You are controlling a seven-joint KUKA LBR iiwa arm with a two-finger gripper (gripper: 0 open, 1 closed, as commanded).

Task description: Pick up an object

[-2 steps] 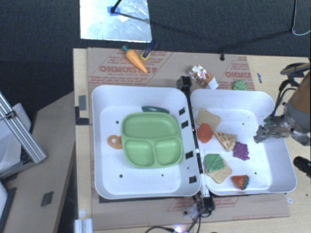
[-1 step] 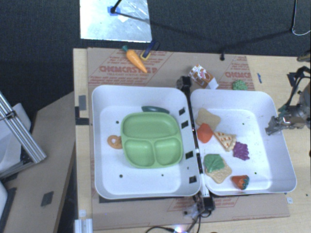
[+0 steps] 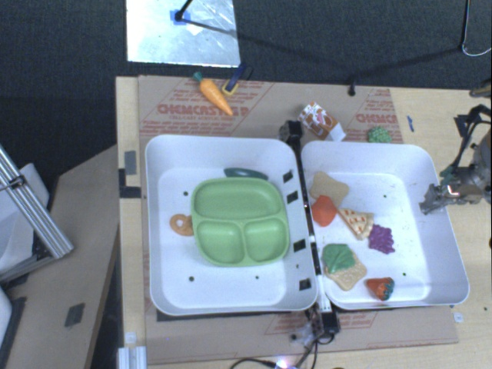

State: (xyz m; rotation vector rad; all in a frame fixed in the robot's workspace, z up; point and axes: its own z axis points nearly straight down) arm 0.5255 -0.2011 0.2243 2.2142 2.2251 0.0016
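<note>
The right bin (image 3: 430,271) holds several toy foods: a tan bread slice (image 3: 329,184), an orange-red piece (image 3: 324,211), a waffle wedge (image 3: 357,221), purple grapes (image 3: 381,239), a toast with green topping (image 3: 342,264) and a strawberry (image 3: 380,287). My gripper (image 3: 437,198) sits over the right rim of this bin, well right of the grapes and apart from every item. Nothing is seen in its grasp.
The left bin (image 3: 165,275) carries a green divided plate (image 3: 238,220), a small orange ring (image 3: 182,224) and a dark green piece (image 3: 246,173). Behind the bins lie a carrot (image 3: 215,96), a small carton (image 3: 319,121) and a green lump (image 3: 378,134).
</note>
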